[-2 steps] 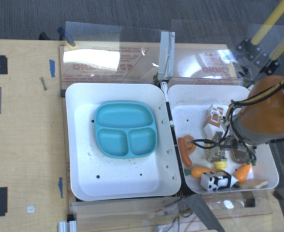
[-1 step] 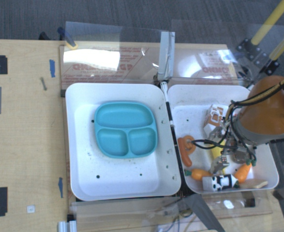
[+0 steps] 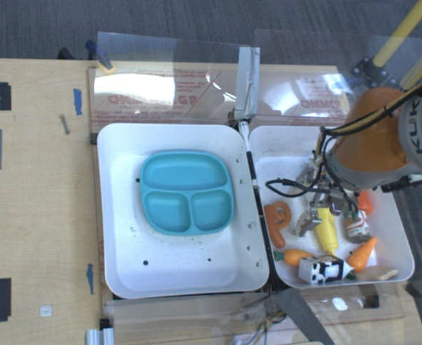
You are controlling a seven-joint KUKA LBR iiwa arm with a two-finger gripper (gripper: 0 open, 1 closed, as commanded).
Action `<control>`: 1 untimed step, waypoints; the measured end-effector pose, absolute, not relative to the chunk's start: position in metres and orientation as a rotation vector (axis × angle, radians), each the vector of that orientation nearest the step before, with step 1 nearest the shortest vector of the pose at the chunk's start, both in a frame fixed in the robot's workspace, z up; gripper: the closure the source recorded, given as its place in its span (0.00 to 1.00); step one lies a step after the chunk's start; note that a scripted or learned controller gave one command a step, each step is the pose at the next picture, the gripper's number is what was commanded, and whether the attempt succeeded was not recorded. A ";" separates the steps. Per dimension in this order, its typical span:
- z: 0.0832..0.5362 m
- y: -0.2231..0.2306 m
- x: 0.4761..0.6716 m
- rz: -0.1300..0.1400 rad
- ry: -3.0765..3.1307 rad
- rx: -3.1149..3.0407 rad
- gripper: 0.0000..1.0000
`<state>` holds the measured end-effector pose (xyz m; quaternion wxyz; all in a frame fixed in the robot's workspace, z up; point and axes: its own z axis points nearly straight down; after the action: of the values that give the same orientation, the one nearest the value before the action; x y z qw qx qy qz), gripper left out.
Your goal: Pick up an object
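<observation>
One yellow corn-like piece [image 3: 327, 234] is seen in the right bin [image 3: 405, 244], its long axis running up-down and slightly tilted, just below the gripper [image 3: 318, 208]. Two carrots [image 3: 364, 251] lie near it. One teal divided plate [image 3: 187, 192] is seated in the left bin [image 3: 117, 214]. Gripper closure cannot be told.
</observation>
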<state>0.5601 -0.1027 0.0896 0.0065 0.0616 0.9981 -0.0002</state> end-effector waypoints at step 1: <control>0.089 -0.138 0.509 -0.002 3.116 0.286 0.00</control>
<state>0.5088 -0.1380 0.0895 0.0062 0.0915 0.9958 -0.0007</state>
